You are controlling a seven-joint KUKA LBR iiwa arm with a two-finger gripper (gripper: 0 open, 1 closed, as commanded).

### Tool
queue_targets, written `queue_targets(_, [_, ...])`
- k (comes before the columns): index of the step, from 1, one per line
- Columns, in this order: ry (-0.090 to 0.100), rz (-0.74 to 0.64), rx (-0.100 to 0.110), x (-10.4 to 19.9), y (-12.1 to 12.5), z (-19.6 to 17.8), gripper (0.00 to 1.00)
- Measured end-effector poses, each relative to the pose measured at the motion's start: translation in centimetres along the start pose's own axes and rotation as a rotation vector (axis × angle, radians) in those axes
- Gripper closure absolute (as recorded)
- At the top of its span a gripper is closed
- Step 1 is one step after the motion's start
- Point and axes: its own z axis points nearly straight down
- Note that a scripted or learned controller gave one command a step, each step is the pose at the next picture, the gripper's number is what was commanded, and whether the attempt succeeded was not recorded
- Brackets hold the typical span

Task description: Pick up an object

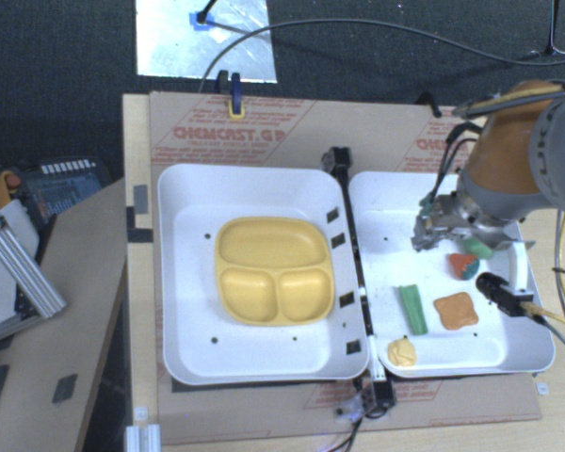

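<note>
The jaws [431,226] are seen low over the right bin [386,201], near its far half; whether they are open or closed cannot be told from this slant. No object is seen between them. The nearest candidates, a red-orange piece [464,266] and a green piece [479,249], lie just to the camera's right of the jaws. A green stick [412,309], long axis running near-to-far, lies nearer the camera, with an orange slab [455,311] and a yellow lump [402,351]. A yellow tray [272,269] sits in the left bin [184,201]
</note>
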Motion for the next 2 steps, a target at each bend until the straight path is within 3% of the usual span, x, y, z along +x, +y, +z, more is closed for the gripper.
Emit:
queue_targets(1, [0.000,-0.001,-0.003,0.1,0.1,-6.5,1.00])
queue_targets(2, [0.001,0.000,0.002,0.1,0.3,-8.7,1.00])
